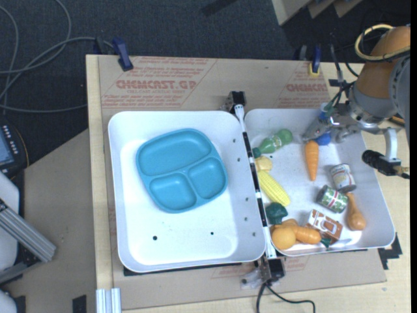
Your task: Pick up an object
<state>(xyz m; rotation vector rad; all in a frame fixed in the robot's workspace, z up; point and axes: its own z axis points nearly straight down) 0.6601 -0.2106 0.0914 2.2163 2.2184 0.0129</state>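
The right bin [378, 204] holds several toy foods. An orange carrot [312, 160] lies near its far side, with a green bottle-shaped piece [277, 140] to its left. A yellow corn cob [272, 186] rests along the left wall. My gripper [321, 130] hangs low over the bin's far edge, just above and beyond the carrot's top end. The grey wrist with the orange band [381, 57] rises to the upper right. Nothing is visibly held.
Further objects crowd the near part of the right bin: a silver can [340, 175], a green can [333, 199], a small box [326, 225], an orange fruit [283, 237] and a dark green piece [275, 211]. A blue divided plate [182, 169] lies in the left bin [130, 233].
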